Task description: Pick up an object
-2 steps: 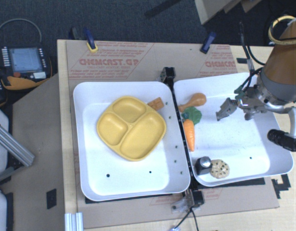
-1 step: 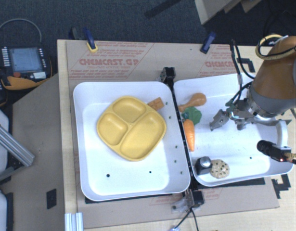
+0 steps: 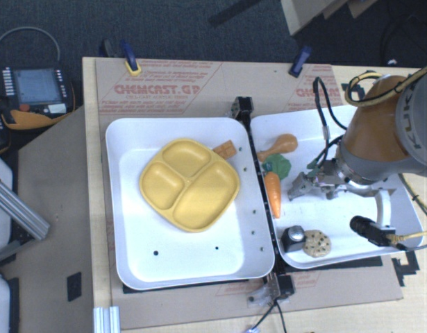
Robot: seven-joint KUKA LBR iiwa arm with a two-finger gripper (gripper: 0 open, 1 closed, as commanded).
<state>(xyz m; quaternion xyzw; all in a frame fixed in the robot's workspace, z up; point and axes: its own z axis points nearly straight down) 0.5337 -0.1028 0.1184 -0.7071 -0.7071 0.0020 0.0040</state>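
Observation:
In the right bin (image 3: pixel 380 127) lie an orange carrot (image 3: pixel 273 193) with a green leafy piece (image 3: pixel 276 165) at its top and a tan gourd-shaped toy (image 3: pixel 279 145) behind it. A chocolate-chip cookie (image 3: pixel 316 243) and a small dark round object (image 3: pixel 293 236) rest near the front wall. My gripper (image 3: pixel 301 186) hangs low over the middle of this bin, pointing left, just right of the carrot and apart from it. Nothing shows held in it.
The left bin (image 3: pixel 130 241) holds a yellow divided plate (image 3: pixel 190 184) with a small brown block (image 3: pixel 225 148) at its far right edge. The grey arm with its orange band (image 3: pixel 376 134) covers the right bin's right half. Cables (image 3: pixel 324 109) trail over the bin's back.

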